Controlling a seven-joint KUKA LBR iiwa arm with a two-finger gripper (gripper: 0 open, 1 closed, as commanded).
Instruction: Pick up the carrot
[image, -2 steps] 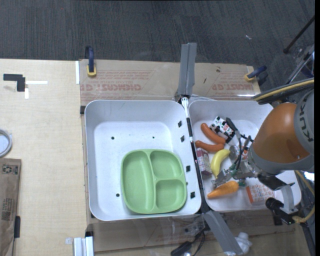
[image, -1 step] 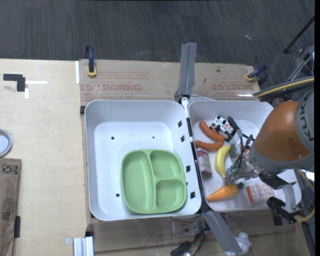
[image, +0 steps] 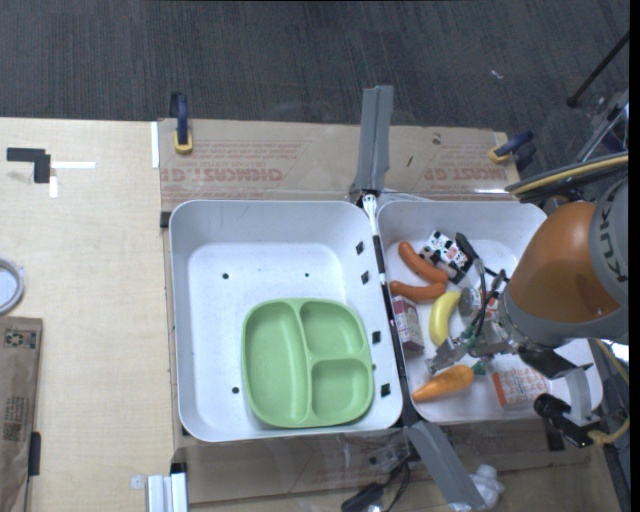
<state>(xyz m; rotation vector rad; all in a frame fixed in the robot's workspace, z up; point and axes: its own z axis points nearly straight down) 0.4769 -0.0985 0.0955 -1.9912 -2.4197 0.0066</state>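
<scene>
Camera view | carrot (image: 445, 381) lies in the right bin (image: 530, 418), just below the banana (image: 443, 316) | hand (image: 462, 347) just above the carrot, grip state you cannot tell | pick not done; grasp and lift remain, I judge

Robotics lab: clamped cardboard (image: 330, 160), bench (image: 80, 230), bins (image: 185, 300).

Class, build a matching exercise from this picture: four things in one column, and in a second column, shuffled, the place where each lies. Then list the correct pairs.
Things
1. green divided plate
2. carrot
3. banana
4. blue-and-yellow clamp

Places
A. right bin, nearest its front edge
B. on the cardboard behind the left bin
C. left bin
D. right bin, standing lengthwise just behind the carrot

Pairs: 1-C, 2-A, 3-D, 4-B
</scene>
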